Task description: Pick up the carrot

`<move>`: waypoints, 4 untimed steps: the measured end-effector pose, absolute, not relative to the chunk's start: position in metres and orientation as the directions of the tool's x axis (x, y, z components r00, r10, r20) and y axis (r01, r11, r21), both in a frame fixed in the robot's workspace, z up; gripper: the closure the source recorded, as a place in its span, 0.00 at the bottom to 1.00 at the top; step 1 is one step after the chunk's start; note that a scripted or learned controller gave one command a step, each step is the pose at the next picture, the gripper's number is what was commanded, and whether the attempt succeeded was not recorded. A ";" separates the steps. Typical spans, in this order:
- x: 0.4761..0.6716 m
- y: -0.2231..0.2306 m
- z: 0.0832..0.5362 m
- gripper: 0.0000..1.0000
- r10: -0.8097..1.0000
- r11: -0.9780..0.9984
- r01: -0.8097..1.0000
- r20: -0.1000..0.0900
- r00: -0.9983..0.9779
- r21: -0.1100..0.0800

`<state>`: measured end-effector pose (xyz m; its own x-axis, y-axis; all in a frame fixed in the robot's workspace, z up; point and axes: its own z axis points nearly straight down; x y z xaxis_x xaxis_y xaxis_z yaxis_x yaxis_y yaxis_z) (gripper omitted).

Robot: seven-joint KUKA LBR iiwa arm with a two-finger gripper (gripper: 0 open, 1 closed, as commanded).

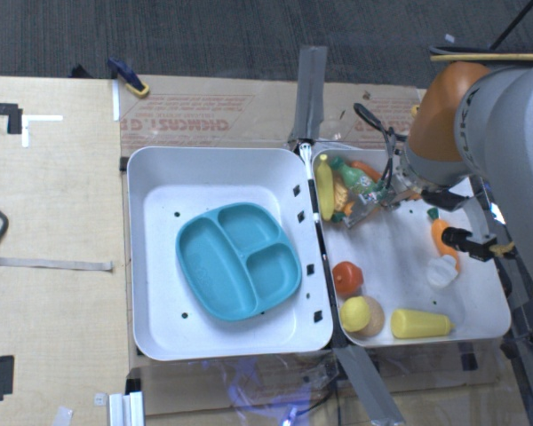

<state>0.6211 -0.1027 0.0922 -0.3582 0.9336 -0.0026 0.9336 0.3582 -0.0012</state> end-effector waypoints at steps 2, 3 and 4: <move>0.582 -0.201 0.092 0.00 0.694 0.720 0.694 -0.001 -0.720 0.000; 0.584 -0.200 0.103 1.00 0.692 0.722 0.692 -0.006 -0.722 0.001; 0.595 -0.157 0.150 1.00 0.709 0.705 0.709 -0.003 -0.705 0.001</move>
